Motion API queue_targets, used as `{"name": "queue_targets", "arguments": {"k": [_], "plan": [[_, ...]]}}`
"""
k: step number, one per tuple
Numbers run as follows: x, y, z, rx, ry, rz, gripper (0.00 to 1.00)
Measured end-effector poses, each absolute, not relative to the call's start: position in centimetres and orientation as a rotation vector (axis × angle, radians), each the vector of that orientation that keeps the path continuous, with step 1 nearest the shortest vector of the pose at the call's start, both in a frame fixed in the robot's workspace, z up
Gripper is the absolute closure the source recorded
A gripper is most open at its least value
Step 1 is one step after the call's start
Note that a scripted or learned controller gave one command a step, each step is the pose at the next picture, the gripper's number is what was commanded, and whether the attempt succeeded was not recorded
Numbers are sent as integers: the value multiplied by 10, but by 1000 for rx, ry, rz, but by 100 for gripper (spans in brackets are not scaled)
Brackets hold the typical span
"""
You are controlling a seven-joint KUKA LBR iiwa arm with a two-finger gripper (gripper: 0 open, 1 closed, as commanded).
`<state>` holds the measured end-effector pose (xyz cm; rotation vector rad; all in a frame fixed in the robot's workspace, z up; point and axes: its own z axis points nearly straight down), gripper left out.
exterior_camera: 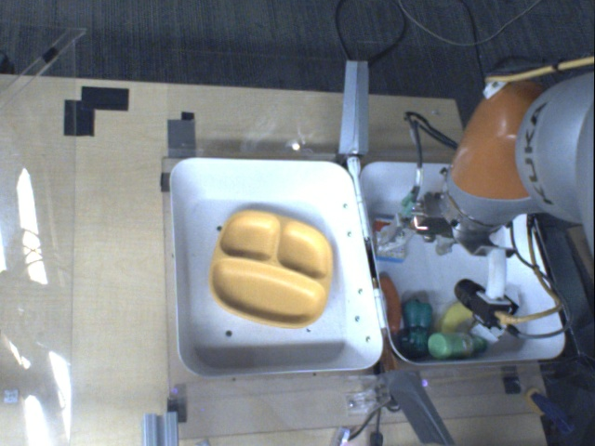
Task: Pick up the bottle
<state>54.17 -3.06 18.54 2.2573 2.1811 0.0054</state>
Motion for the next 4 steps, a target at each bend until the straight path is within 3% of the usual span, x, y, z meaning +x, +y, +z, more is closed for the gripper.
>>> {"name": "queue_targets", "arguments": {"k": [1,2,3,4], "plan": [[530,-102,113,2447,1969,1,0],[491,-88,89,2551,1818,17,0],[494,-87,100,2547,1818,25,100],[525,-8,185,2581,1788,6,100]]}}
